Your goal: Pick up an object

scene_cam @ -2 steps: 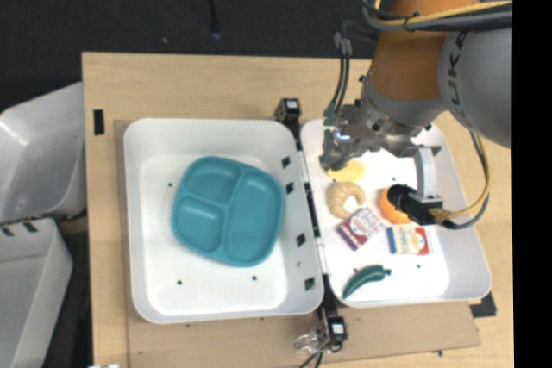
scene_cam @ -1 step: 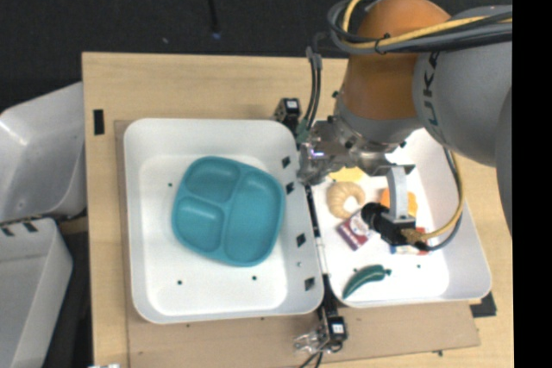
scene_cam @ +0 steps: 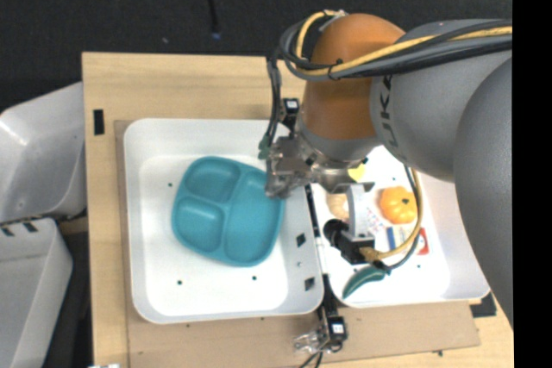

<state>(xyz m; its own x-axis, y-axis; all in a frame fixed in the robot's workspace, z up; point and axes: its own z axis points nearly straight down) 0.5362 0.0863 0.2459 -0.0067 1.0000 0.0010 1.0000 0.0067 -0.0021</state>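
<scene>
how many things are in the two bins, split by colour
teal: 1, the divided plate, left bin
orange: 1, the small pumpkin, right bin
green: 1, the curved handle, right bin
white: 1, the printed box, right bin
total: 4 that show clearly; the arm covers part of the right bin

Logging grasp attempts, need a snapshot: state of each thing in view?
Teal divided plate: lying flat, compartments up, in the left bin.
Gripper: down at the plate's right rim; grip on it cannot be told.
Orange round object: resting in the right bin, apart from the gripper.
Teal-handled item: lying at the right bin's front edge.
</scene>
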